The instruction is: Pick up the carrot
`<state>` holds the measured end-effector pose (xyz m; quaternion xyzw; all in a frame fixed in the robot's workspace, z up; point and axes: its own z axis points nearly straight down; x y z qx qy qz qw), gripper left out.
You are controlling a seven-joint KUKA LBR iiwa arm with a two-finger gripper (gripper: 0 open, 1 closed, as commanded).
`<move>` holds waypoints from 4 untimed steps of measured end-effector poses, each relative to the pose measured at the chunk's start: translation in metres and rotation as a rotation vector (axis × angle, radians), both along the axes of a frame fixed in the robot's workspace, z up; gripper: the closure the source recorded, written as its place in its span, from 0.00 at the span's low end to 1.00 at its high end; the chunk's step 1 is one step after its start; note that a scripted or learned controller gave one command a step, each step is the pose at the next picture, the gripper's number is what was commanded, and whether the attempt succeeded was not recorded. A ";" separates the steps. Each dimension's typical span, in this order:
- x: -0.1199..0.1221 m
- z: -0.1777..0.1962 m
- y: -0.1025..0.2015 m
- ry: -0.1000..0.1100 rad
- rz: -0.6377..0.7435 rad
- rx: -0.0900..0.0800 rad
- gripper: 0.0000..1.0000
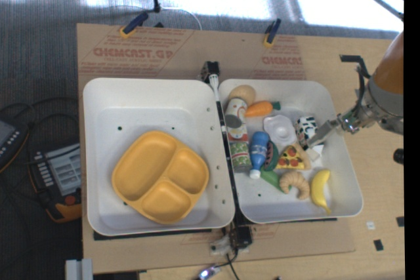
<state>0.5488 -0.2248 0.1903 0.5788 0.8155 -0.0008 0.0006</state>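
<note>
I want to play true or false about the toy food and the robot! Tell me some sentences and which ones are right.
1. The orange toy carrot with a green top lies in the right white bin. True.
2. The yellow divided plate is in the same bin as the carrot. False: it sits in the left white bin.
3. The robot's tool holds the carrot. False: the carrot lies apart from it, near the bin's far edge.
4. A yellow toy banana lies by the right bin's near right corner. True.
</note>
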 end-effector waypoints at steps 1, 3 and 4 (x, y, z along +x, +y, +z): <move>-0.012 -0.032 0.039 0.001 -0.234 0.002 0.00; -0.045 -0.082 0.029 0.001 -0.426 0.002 0.00; -0.009 -0.100 0.045 -0.007 -0.667 0.001 0.00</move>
